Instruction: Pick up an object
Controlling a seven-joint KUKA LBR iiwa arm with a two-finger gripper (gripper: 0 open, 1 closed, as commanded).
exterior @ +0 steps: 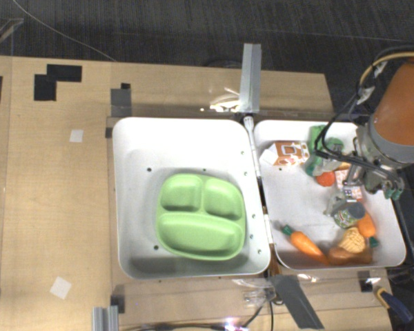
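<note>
The right bin (297,198) holds several small toy foods. An orange carrot (302,241) lies near its front left, with a yellow corn cob (353,240) and a second orange piece (366,226) to its right. A small round can (345,216) sits just behind them. Farther back are a red tomato (325,179), a white and orange box (288,153) and a green item (333,145). My gripper (355,183) hangs over the bin's right half, above the can and beside the tomato. The grey wrist and orange band (403,105) hide what lies under them.
The left bin (134,185) holds a green divided plate (201,216). A narrow white wall (257,185) separates the two bins. A grey post (250,81) stands behind them. Dark cables (321,140) loop off the wrist over the right bin's back.
</note>
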